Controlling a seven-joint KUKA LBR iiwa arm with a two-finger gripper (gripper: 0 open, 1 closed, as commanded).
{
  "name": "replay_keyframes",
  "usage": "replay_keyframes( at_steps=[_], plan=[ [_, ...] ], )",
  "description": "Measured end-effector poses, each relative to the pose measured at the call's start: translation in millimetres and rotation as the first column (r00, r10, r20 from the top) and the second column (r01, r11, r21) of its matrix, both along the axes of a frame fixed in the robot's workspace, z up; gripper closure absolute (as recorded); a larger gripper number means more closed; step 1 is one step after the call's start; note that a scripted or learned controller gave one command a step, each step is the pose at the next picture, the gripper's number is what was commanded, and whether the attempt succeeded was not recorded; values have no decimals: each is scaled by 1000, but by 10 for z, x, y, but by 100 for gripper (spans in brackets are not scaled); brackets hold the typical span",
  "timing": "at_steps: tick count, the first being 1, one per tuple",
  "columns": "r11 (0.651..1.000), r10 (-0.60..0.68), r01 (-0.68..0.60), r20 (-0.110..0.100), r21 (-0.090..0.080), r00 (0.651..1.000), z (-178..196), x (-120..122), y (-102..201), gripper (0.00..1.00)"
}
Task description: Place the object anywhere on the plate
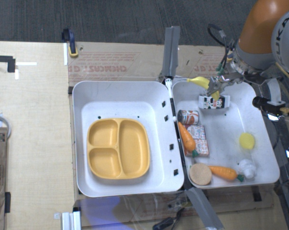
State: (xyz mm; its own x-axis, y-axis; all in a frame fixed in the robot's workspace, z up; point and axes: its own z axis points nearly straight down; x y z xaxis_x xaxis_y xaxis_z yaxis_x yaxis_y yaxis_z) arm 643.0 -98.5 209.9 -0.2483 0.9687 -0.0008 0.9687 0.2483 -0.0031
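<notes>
A yellow three-compartment plate lies in the left bin with nothing on it. My gripper hangs low over the back of the right bin. It is just right of a yellow banana and directly above a small black-and-white carton. A bit of yellow shows beneath the gripper, and I cannot make out whether anything is held.
The right bin also holds a small can, a carrot beside a red-patterned packet, a yellow ball, a second carrot, a tan round disc and a white lump. A grey divider stands between the bins.
</notes>
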Motion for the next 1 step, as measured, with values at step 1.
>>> replay_keyframes(
  at_steps=[1],
  plan=[
    [1000,-12,12,-1,1,1000,77,-85,869,100]
  ],
)
